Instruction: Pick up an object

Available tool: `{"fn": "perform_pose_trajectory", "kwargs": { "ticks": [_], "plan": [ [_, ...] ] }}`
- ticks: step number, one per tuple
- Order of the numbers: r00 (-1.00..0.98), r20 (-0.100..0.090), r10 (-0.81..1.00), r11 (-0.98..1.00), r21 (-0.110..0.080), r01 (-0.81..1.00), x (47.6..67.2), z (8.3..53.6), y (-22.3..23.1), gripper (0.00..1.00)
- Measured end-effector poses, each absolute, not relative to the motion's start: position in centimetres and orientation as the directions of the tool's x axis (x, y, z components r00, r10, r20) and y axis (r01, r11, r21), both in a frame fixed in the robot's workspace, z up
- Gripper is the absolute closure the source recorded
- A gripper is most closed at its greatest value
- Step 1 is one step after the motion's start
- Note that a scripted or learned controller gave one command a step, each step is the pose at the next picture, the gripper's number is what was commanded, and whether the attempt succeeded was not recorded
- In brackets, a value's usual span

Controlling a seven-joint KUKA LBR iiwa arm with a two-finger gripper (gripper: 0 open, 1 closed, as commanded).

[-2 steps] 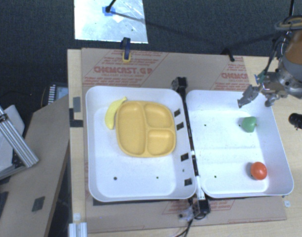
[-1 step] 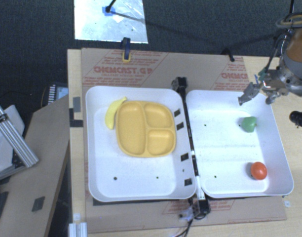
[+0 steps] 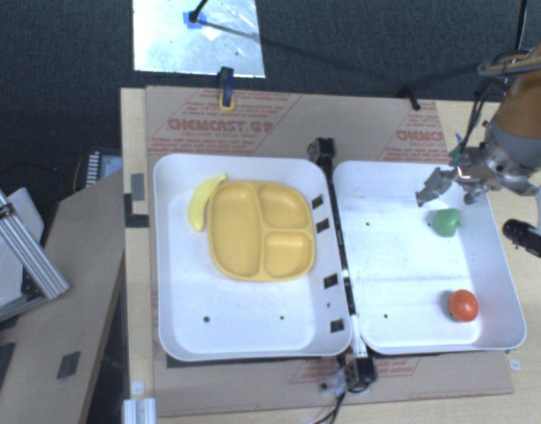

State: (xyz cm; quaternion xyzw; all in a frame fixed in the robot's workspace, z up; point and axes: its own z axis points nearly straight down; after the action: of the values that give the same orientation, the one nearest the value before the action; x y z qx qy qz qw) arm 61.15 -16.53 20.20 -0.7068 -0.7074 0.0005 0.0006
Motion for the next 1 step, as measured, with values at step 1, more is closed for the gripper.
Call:
{"fn": "perform_pose_trajectory", "kwargs": {
  "ticks": [1],
  "plan": [
    [-0.001,0.000,1.000,0.001,-0.002,1.000,61.18,15.92,-15.98,0.00]
  ]
}}
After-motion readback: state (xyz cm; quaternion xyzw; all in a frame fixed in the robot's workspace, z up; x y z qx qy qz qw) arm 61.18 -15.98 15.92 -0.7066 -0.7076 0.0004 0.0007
